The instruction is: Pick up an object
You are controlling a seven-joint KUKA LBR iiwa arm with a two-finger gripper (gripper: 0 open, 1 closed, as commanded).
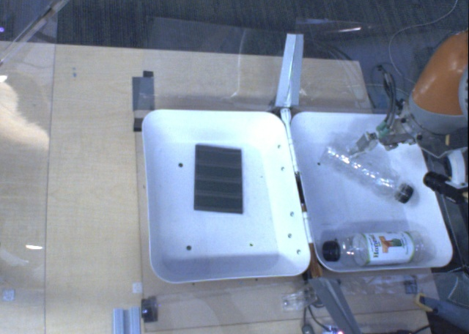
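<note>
arm poised at the right bin's far corner

the wooden bench [88,179] carries two shallow white bins set side by side, their inner rims touching. the left bin [165,252] holds a dark ribbed rectangular pad [218,179] lying flat near its middle. the right bin [315,142] holds two bottles. the grey arm with its orange band [442,83] reaches in from the right, over the right bin's far right corner. the gripper [388,133] sits low at that corner, just beside the upper end of a clear empty plastic bottle [363,170]; how wide it stands cannot be told. that bottle lies slanted across the bin's middle, its dark cap toward the right wall. a second clear bottle with a printed label [374,247] lies on its side along the near wall, black cap pointing left, well apart from the gripper.
</note>
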